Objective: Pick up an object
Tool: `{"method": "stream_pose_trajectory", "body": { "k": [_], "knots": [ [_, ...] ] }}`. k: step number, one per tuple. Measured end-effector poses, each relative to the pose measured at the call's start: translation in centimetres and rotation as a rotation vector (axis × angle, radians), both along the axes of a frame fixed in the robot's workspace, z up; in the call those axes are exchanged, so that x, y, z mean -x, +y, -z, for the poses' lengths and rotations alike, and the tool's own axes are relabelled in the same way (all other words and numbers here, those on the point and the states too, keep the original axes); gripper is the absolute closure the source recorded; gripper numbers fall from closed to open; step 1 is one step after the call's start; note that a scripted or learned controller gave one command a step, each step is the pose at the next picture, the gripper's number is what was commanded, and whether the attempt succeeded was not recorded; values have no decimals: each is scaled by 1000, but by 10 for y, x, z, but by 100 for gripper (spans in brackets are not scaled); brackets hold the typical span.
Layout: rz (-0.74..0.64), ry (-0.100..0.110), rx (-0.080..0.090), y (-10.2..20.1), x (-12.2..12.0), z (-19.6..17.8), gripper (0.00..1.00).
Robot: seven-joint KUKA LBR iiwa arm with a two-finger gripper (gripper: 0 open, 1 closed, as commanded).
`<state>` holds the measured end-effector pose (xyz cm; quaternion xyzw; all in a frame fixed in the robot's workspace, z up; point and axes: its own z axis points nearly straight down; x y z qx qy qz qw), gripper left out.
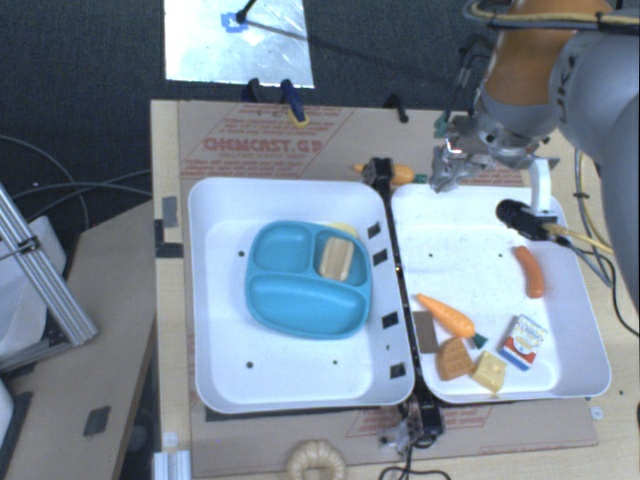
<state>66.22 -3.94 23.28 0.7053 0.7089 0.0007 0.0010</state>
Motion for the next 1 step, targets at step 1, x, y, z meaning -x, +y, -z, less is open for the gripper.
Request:
{"method": "stream_pose_trajectory", "body": {
  "k": [1],
  "knots": [
    [4,0,0,-8,-2,-2,100]
  ]
}}
